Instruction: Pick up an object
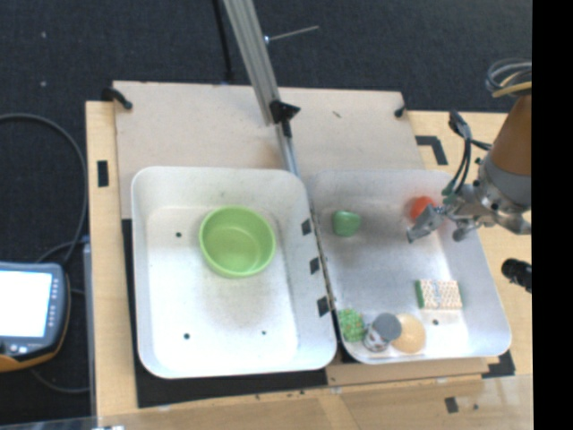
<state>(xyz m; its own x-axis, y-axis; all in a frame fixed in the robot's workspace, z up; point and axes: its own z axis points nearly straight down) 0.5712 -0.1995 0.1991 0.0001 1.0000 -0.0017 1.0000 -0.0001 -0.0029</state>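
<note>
You see the jaws (440, 223) spread apart and holding nothing, low in the right white bin (474, 330) just beside the small round orange-red ball (418, 208), so if they close off to one side the ball could roll away.

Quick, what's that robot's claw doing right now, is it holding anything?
Gripper: open, holding nothing, above the right bin beside the orange object.
</note>
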